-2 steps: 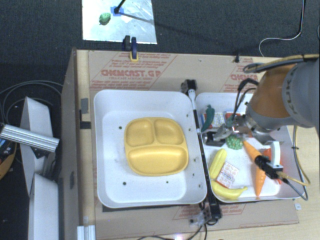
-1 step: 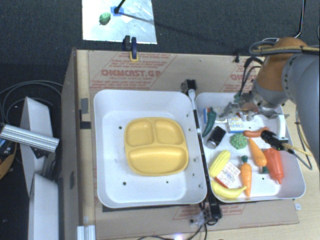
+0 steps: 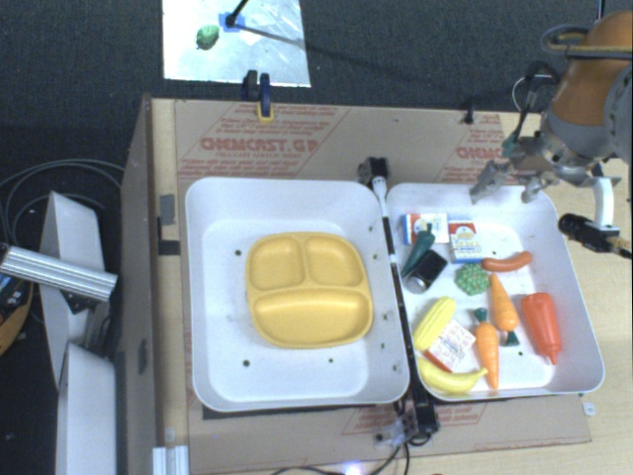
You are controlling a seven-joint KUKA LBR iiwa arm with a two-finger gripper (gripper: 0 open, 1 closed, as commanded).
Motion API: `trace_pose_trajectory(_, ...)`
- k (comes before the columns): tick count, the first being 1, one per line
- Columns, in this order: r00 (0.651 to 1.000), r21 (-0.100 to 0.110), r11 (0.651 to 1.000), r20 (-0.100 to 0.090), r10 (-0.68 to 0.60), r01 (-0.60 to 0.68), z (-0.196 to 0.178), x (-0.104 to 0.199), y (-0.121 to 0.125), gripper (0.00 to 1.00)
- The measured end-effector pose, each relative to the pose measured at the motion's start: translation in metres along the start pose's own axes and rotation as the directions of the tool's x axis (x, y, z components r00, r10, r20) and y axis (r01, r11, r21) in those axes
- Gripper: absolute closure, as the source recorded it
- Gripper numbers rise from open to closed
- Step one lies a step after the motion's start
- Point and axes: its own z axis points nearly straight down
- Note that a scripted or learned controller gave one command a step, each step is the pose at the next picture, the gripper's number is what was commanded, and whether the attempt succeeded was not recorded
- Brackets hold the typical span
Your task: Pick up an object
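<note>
My gripper (image 3: 509, 184) hangs over the far rim of the right bin (image 3: 584, 349), open, with nothing between its fingers. Below it in that bin lie several toy foods: a blue-and-white carton (image 3: 419, 228), a red-and-white box (image 3: 463, 240), a black can (image 3: 425, 268), a sausage (image 3: 506, 261), a broccoli (image 3: 473, 279), two carrots (image 3: 502, 305) (image 3: 487, 352), a red pepper (image 3: 542, 325), a corn cob (image 3: 433, 323), a packet (image 3: 453, 344) and a banana (image 3: 450, 376). The nearest to the gripper are the box and the sausage.
The left bin (image 3: 213, 265) holds a yellow divided plate (image 3: 309, 290). A black divider (image 3: 391, 255) runs between the bins. The arm's orange band (image 3: 593, 77) is at the top right. Cardboard (image 3: 257, 142) lies under both bins.
</note>
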Motion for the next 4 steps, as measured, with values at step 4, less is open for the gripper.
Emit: trace_pose_trajectory(4, 1.000, 0.006, 1.000, -0.002, 0.002, -0.002, 0.097, 0.014, -0.058, 0.00)
